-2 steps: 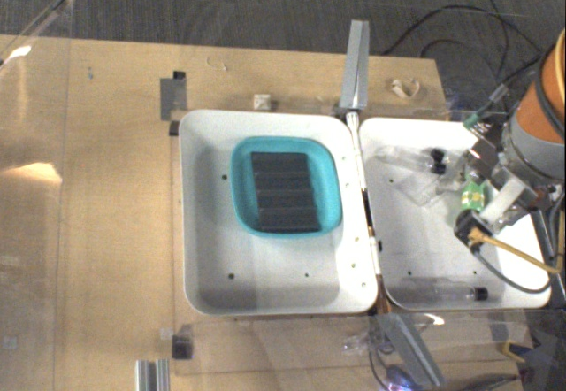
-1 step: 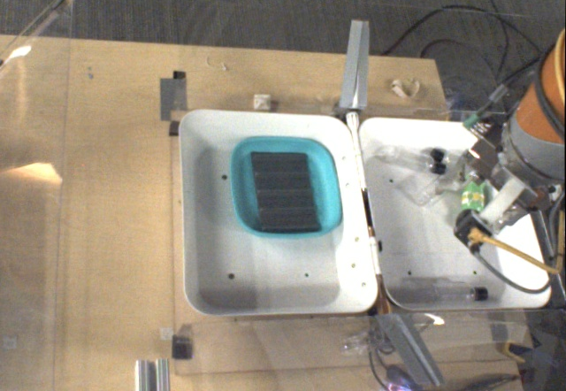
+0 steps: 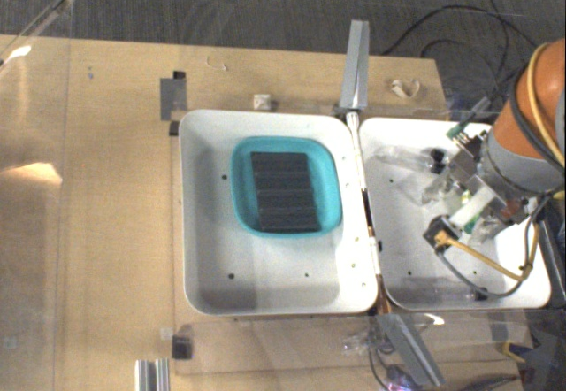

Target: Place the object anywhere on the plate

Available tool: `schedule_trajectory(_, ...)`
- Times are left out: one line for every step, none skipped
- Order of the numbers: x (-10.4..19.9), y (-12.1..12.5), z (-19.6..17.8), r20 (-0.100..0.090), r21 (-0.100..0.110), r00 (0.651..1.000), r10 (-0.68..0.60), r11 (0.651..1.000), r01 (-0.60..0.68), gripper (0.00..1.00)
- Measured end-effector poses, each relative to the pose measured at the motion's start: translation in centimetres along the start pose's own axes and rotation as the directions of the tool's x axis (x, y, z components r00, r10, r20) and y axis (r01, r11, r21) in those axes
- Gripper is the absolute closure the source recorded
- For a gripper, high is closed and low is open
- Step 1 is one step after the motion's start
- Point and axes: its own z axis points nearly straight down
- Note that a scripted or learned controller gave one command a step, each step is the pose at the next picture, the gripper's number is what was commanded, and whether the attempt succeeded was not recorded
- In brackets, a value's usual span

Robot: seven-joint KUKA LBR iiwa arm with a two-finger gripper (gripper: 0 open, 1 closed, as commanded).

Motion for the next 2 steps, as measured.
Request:
schedule_trajectory(-3.0, 3.7, -12.0, -0.003, -0.003, 0.996, 0.085, 0.996, -0.085, 0.00)
schedule_trajectory(-6.1, 7.6, -16.7, 0.000, -0.002, 0.949, 0.314, 0.949, -0.314, 0.00)
